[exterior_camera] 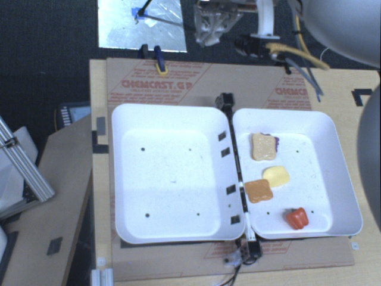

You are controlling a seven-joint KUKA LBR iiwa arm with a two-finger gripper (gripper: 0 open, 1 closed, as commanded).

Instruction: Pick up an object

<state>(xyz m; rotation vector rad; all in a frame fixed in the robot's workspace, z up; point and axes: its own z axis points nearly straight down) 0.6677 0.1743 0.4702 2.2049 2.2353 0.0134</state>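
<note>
The red pepper (pixel 297 218) is lying at five o'clock in the right bin (pixel 342 159), looking light, smooth and rounded; gripping across its middle seems safest. The gripper (pixel 209 25) is hanging at twelve o'clock, and I cannot tell how it stands.

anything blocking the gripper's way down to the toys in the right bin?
Nothing visible. The gripper hangs beyond the bins' far edge; the bread slice, yellow piece, orange piece and red pepper lie uncovered in the right bin.

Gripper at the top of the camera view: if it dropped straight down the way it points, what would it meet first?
Probably the brown board behind the two shallow white bins, not the food pieces. The gripper hangs beyond the bins' far rim, though depth is unclear from this slant.
</note>
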